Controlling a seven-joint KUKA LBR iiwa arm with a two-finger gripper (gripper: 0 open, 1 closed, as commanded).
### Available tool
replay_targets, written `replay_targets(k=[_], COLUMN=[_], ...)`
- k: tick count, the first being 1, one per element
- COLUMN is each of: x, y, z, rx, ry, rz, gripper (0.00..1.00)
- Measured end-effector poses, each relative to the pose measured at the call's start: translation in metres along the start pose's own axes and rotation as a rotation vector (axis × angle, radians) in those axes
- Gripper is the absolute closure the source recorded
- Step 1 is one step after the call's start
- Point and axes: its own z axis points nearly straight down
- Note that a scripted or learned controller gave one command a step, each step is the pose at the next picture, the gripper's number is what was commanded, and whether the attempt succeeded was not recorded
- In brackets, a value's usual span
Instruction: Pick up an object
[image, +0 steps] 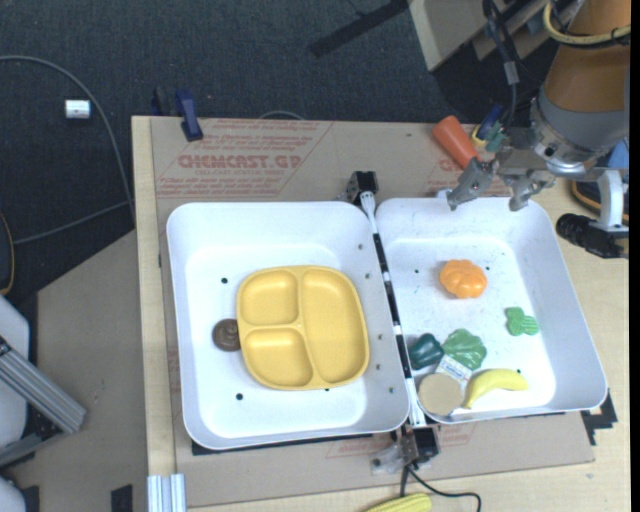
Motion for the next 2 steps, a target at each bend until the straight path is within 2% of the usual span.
replay_targets(k=[1,2], x=[-0.031,-0.019], y=[-0.005,-0.021], z=[0.101,0.188], rx=[0.001,0.0], ry=[0.0,0.001], rz=[0.001,0.001], gripper=[0.0,0.0])
